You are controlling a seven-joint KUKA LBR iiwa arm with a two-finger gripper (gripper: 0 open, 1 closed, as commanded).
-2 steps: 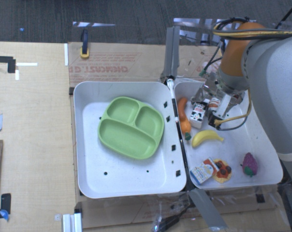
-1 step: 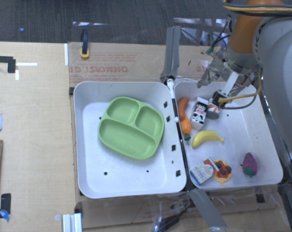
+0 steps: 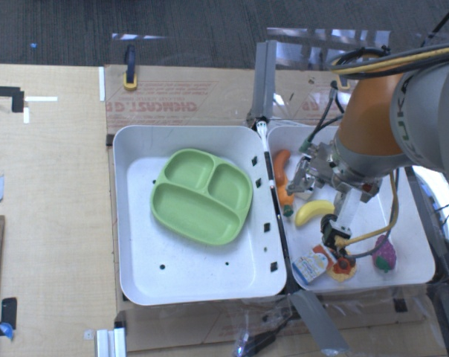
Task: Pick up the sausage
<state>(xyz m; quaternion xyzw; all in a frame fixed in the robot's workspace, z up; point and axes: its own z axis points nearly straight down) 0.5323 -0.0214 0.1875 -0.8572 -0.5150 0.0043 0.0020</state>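
Item: sausage [image 3: 282, 163], an orange-red elongated piece, lying lengthwise against the left wall of the right bin [image 3: 416, 272], in that bin's upper left corner, just right of centre in the frame. Its lower end is meeting a paler orange piece [image 3: 285, 194] with a green tip, possibly a carrot; where one ends and the other begins is hard to tell. Item: pincer [image 3: 299, 181], hanging over the right bin just to the right of the sausage and slightly lower in the frame, close beside it; nothing is showing as held, and whether the pincer is open or closed cannot be told from this angle. Item: arm [image 3: 427, 117], grey with an orange band [image 3: 367, 117], reaching in from the upper right of the frame. Item: banana [image 3: 314, 213], lying just below the pincer, apart from the sausage. Item: small white carton [image 3: 310, 268], resting at the lower left of the right bin, with a small red-and-orange object [image 3: 342, 269] just beside it on its right. Item: purple object [image 3: 386, 254], sitting toward the lower right of the same bin. Item: left bin [image 3: 121, 222], carrying a green divided plate [image 3: 202, 196] near its middle. Both bins are resting side by side on the pale tabletop [image 3: 46, 199].
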